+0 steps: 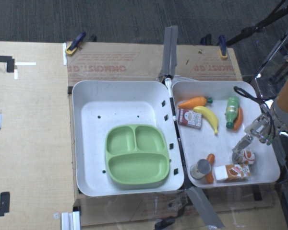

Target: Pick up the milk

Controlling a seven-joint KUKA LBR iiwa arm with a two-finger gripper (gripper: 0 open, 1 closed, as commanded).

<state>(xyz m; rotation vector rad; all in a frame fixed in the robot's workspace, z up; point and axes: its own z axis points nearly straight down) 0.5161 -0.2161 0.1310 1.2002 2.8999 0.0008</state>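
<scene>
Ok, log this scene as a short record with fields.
left bin: holds a green divided plate
right bin: carrot, banana, red box, green bottle, can, milk carton
milk carton: on its side at the near wall, right of the can
gripper: over the right bin, just beyond the milk carton
task state: milk carton not lifted

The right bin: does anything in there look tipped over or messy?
Mildly. The milk carton lies on its side by the near wall, beside a tipped can. The bottle lies flat too. Nothing looks spilled.
</scene>
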